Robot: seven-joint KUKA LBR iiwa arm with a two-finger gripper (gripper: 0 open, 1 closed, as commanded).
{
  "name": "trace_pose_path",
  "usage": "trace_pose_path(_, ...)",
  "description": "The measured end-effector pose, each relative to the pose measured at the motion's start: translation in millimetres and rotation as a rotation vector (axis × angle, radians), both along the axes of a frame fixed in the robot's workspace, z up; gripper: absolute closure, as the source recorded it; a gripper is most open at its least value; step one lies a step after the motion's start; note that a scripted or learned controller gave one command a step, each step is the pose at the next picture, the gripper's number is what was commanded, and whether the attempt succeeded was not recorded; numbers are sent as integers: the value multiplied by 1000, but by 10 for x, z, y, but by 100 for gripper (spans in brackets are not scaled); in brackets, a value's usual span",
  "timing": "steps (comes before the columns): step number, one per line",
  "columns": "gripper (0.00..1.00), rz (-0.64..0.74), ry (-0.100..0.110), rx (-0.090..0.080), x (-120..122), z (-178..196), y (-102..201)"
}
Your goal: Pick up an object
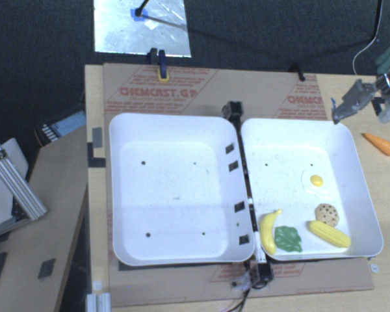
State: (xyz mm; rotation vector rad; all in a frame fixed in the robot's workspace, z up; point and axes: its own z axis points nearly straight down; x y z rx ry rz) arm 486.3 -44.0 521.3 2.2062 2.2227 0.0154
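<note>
Waiting off the bins, nothing picked yet.

Right bin (351,155) at lower right holds banana (268,231), corn cob (329,234), green leaf (288,239), cookie (326,213), fried egg (316,181). My gripper (351,103) hovers upper right, whether parted I cannot tell; next I must descend over one.

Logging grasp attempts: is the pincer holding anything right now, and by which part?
Nothing is held. The pincer hangs above the right bin's far corner, well apart from the toy food lying in that bin.
</note>
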Motion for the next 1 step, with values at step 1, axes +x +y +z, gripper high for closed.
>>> trace_pose_path(1, 0, -2, 10, 0, 4, 147, 65)
